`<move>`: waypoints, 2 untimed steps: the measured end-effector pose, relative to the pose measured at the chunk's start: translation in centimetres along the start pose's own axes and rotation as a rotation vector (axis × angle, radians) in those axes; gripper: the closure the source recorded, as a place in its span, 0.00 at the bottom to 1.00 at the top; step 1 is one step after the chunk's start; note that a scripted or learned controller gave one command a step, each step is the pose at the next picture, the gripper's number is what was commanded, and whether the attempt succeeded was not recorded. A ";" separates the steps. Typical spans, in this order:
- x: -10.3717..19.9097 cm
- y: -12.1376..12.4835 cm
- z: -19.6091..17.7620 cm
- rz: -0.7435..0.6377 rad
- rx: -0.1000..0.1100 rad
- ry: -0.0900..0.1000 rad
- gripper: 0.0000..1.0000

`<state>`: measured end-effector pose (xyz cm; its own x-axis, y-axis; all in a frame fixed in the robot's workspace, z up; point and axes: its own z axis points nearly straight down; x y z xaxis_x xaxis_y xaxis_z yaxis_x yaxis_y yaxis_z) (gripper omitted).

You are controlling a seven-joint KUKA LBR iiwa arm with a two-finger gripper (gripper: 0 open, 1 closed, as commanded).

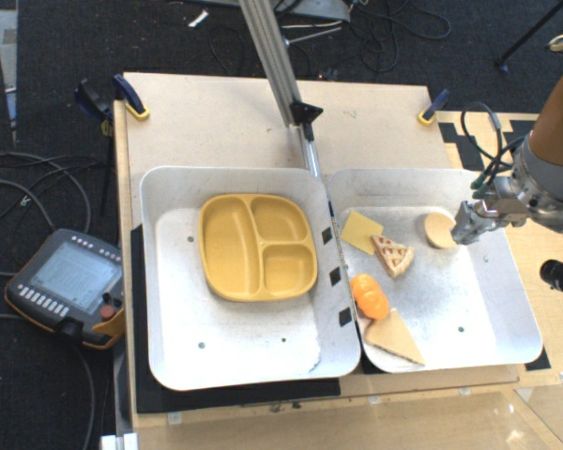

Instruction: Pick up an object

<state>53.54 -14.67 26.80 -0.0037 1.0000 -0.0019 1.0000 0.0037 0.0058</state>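
Round tan disc (438, 230) is seen in the right bin (507, 298), toward its far right side, lying flat. The jaws (465, 227) are placed just beside the disc, on its right, low over the bin floor; whether they are open or closed cannot be told. Left of the disc: pie wedge (393, 254), then yellow cheese slab (361, 232). Nearer than the disc: orange fruit (370, 296), tan triangle (394, 337). Left bin (169, 251) is occupied by a yellow divided tray (258, 247).
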 end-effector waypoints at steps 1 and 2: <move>5.1 0.2 1.6 -0.004 0.007 0.003 1.00; 10.8 0.2 1.0 -0.006 0.006 0.004 1.00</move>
<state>53.74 -3.84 25.74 -0.0094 1.0000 0.0019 1.0000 0.0094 0.0000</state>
